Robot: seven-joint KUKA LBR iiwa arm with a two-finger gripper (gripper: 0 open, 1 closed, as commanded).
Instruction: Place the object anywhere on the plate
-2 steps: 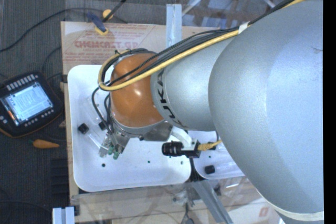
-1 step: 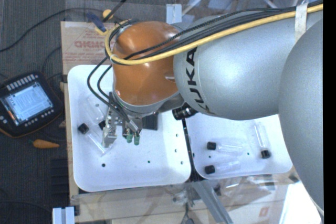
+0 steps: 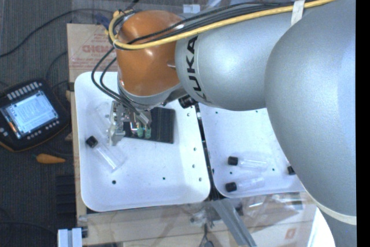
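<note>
Two white bins sit side by side on the bench, the left bin point(image 3: 173, 194) and the right bin point(image 3: 260, 124); three clear tubes with black caps lie in them, one on the left and two on the right. The grey arm's orange band point(image 3: 144, 58) hangs over the left bin, with the gripper point(image 3: 124, 124) below it, just above the bin floor; its state cannot be told, since wrist and cables crowd it. The left-bin tube point(image 3: 104, 153) lies flat and slantwise just below and left of the gripper, apart from it, black cap toward the bin's left wall, body see-through and faint against the white. One dark rectangular plate point(image 3: 163, 124) lies just right of the gripper; the upper right-bin tube point(image 3: 245, 161) and the lower right-bin tube point(image 3: 243, 184) lie near each other. One handheld control screen point(image 3: 29, 113) rests left of the bench.
</note>
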